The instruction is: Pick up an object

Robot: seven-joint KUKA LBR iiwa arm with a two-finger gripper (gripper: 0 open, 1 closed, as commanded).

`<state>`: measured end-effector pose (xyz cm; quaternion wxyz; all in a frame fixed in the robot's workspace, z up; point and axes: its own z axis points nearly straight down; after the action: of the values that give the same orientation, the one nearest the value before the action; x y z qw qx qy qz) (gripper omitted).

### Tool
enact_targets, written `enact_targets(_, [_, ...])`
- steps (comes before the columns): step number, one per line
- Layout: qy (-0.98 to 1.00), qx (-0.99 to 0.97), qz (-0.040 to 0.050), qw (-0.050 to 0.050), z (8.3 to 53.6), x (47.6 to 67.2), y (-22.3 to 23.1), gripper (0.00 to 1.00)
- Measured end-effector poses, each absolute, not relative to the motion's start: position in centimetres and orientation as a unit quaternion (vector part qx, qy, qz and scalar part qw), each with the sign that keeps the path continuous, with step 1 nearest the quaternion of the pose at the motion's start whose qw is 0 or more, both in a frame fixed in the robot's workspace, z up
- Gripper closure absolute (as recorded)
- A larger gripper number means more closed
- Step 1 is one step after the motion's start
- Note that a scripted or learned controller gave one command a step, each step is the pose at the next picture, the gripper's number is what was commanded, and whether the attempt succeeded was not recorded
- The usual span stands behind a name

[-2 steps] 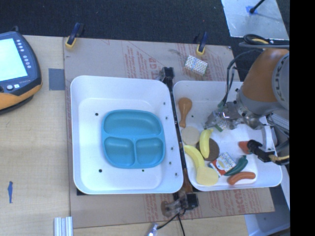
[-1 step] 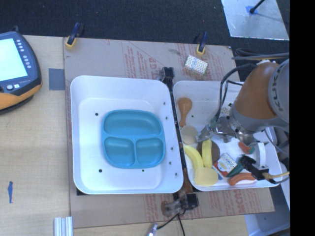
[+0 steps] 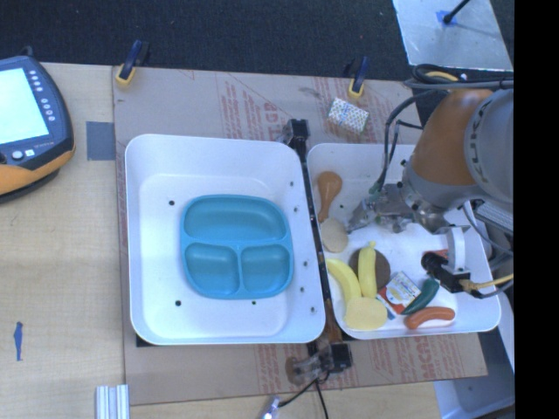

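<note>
The claw (image 3: 367,215) hangs low over the far half of the right bin (image 3: 489,319), tucked under the grey wrist and its orange band; from where I stand it is a tangle of dull metal and I cannot tell whether it is released or clenched, and nothing shows caught in it. Just beside its tip, toward the wall between the bins, lies a wooden spoon (image 3: 328,195) with its bowl at the far end and a pale round piece at the near end; that is the closest candidate. Nearer the front, the rest sits packed together: a banana (image 3: 344,278) touching a yellow piece (image 3: 367,269) that lies across a dark brown disc (image 3: 360,264), a pale yellow lump (image 3: 367,314) below them, a small white and red packet (image 3: 402,288), a green pepper (image 3: 423,297) and a red sausage (image 3: 430,318) near the front right corner.

The grasp looks not yet made, by my reckoning. To do it well, I would pick the spoon, since it lies apart from the heap; come straight down over its narrow handle with the claw set across it, not along it; keep clear of the bin wall just beside it; close only once low enough, then lift straight.

The left bin (image 3: 140,234) holds a blue divided plate (image 3: 236,244); a patterned cube (image 3: 348,114) rests outside on the bench, and a teach pendant (image 3: 26,116) lies far left.
</note>
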<state>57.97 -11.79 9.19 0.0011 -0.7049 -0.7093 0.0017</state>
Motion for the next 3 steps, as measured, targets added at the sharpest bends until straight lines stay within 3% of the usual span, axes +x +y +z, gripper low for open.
enact_targets(1, [-0.708,-0.706,0.0019,0.002,9.1,63.4,-11.2,0.0])
enact_targets(2, [-0.708,-0.706,0.0129,0.008,9.0,65.0,-10.7,0.0])
enact_targets(3, [-0.708,-0.707,0.0013,0.001,14.2,59.6,-17.0,0.0])
